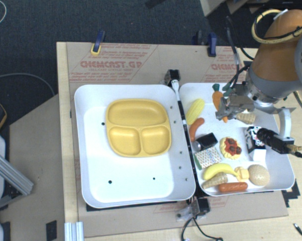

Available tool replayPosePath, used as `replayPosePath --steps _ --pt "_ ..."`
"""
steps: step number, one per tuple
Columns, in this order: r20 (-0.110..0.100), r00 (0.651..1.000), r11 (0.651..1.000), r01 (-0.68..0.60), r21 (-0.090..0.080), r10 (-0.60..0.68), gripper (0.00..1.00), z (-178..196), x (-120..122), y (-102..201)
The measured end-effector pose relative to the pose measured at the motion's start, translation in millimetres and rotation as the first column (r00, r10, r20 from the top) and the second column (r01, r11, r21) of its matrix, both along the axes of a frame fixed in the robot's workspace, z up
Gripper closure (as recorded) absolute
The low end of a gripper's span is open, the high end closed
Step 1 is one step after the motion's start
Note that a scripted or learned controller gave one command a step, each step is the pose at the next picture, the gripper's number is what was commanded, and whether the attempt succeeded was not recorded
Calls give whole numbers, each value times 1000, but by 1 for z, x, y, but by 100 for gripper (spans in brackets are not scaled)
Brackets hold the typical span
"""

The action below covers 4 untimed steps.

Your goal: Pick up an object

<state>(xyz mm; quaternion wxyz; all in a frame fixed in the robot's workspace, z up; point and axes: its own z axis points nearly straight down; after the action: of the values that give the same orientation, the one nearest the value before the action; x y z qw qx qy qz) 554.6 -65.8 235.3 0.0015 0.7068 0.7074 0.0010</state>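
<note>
The claw hangs low over the far part of the right bin, by the carrot; how it is set cannot be told. The toy food crowds there (corn and sausage just left), so a descent could nudge neighbours or close on nothing.

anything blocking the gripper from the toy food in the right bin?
Nothing visible stands between them. The gripper hangs over the upper part of the right white bin, right beside the small orange toy carrot, with the yellow toy corn cob to its left. The toys lie loosely spread.
</note>
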Motion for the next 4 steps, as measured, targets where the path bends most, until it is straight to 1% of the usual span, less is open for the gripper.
replayPosePath --steps 1,2,3,4 --pt "-2 1000 1000 0 1 0 100 -1 -1 -1" --pt "-7 1000 1000 1 1 -1 100 -20 5 -5" --pt "-5 1000 1000 1 1 -1 100 -9 -6 -11" --pt "-1 1000 1000 -1 1 1 100 -1 -3 -2"
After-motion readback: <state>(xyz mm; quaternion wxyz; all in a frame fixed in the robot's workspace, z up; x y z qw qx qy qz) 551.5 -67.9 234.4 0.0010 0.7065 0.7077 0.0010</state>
